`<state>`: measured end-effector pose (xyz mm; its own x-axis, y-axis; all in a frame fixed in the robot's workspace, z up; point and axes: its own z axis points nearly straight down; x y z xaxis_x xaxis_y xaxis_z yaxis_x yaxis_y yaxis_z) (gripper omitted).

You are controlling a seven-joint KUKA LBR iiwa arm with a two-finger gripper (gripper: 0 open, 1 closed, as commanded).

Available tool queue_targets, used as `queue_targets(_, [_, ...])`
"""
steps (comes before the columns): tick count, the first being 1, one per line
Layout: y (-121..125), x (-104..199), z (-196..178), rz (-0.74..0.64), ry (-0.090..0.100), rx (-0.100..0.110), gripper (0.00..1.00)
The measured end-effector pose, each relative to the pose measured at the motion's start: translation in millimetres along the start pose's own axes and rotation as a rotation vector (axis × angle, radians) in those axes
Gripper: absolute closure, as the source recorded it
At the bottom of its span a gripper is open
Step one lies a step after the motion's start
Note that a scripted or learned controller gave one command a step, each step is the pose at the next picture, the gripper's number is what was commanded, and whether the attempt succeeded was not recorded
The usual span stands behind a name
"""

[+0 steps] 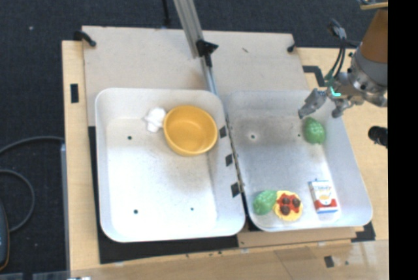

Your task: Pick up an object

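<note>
My hand (324, 104) hangs over the far right part of the right bin (274, 141), with my arm (373, 44) reaching in from the right. The two fingers are spread apart, one toward the bin's middle and one nearer the rim, and nothing sits between them. Just beside and a little nearer the camera lies a green, rounded toy that looks like a vegetable or fruit (314, 131); it appears to rest on the bin floor, apart from my fingers as far as I can tell from this angle.

So I judge the pick is not yet done. I am poised close to the nearest candidate, but closing on it and lifting are both left.

Other things I could take lie along the near edge of the same bin: a small green leafy piece (264, 202), touching a little plate-like toy with red bits (289, 205), and a small red and white carton (324, 197) just to its right. In the left bin (130, 207) a yellow bowl (190, 130) stands upright, with a small white object (155, 119) touching its rim on the far left side. Those are well apart from my hand across the bench (78, 141).
</note>
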<state>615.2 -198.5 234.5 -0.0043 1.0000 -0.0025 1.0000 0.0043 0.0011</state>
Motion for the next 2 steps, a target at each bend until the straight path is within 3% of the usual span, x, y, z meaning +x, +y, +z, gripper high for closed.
queue_targets(2, [-11.6,-3.1,123.3,0.005,0.001,0.006,0.00])
